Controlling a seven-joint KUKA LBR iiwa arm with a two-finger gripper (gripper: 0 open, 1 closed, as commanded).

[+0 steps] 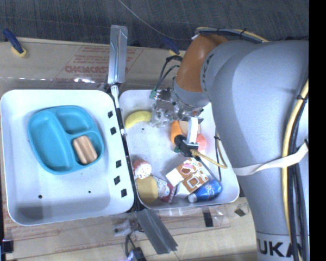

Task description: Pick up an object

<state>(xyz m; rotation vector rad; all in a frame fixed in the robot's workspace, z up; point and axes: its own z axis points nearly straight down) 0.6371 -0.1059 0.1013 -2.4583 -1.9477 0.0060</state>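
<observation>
The gripper (162, 113) sits low in the right bin (152, 145), just beside a yellow banana (136, 118); whether it is open or closed cannot be told. Nothing looks lifted; the pick seems not yet made.

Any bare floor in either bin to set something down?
Left bin: wide bare strip below the blue plate. Right bin: small patch between the banana and the lower-end pile. Crowded: that lower end, around the snack box and blue bottle.
</observation>
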